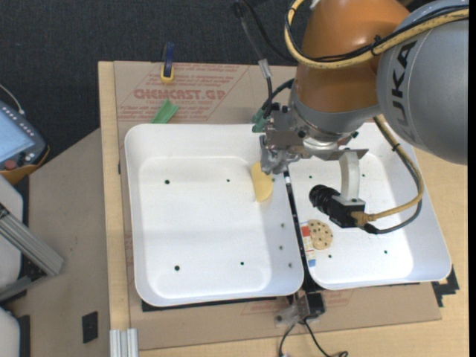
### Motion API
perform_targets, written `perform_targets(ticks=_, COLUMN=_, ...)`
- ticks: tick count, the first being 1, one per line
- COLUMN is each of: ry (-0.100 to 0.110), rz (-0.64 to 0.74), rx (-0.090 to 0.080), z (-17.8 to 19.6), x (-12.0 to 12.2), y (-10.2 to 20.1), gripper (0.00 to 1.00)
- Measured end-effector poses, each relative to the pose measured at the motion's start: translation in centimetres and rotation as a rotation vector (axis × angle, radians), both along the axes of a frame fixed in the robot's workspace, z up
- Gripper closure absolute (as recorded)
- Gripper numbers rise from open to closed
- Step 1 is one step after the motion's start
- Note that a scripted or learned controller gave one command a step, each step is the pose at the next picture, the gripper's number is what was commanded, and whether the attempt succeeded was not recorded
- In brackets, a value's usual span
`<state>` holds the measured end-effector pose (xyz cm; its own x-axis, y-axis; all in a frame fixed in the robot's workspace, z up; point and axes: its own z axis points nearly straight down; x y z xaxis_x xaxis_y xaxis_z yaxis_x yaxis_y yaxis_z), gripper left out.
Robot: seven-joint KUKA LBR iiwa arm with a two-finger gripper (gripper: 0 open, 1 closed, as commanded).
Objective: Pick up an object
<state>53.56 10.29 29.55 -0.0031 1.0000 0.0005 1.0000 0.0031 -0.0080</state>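
While most of the left bin (193, 222) lies bare, a yellow object (262, 186) sits at its right rim, touching the gripper (274, 162) above it; how far the gripper is spread I cannot tell. A round spotted item (320, 233) lies in the right bin (394, 251).

The arm (387, 65) is cut off by the top and right edges, and its bulk hides the rear part of the right bin (416, 251). The end effector (274, 163) sits in shadow beneath the wrist, its fingers too dark to read. It covers the top of a yellow object (262, 186). A blue-screened device (13, 136) is clipped at the left edge.
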Motion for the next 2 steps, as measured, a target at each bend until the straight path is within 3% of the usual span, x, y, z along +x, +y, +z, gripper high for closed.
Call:
perform_targets(ticks=1, ry=0.0, rz=-0.006, rx=-0.001, z=-2.3, x=-4.4, y=-1.9, gripper=1.0)
perform_targets(ticks=2, ry=-0.019, rz=0.002, rx=0.004, z=7.3, x=-5.6, y=1.9, gripper=1.0)
